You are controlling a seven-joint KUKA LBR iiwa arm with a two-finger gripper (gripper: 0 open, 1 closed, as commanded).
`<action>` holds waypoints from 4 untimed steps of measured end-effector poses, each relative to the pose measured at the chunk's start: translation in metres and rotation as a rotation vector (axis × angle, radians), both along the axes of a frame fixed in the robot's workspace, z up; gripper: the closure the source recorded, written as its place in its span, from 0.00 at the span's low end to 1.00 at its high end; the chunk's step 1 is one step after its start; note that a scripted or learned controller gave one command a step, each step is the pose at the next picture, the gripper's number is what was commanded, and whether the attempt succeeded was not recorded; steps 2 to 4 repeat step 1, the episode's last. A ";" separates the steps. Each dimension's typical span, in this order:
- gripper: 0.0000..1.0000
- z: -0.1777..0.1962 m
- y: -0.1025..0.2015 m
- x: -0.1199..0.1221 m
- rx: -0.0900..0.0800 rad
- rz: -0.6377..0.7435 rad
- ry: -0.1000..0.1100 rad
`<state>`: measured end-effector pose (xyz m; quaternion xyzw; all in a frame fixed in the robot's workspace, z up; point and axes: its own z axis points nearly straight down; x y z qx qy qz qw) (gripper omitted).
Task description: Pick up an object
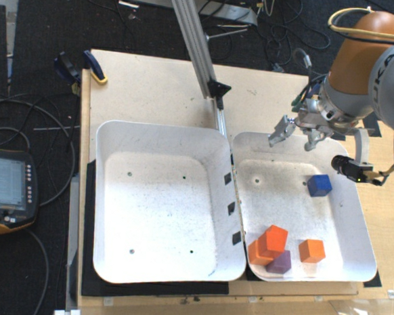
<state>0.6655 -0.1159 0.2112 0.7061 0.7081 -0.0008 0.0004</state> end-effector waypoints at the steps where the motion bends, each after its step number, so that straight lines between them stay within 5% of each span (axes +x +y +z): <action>1: 0.00 -0.065 -0.077 -0.016 0.000 -0.010 0.006; 4: 0.00 -0.065 -0.077 -0.016 0.000 -0.010 0.006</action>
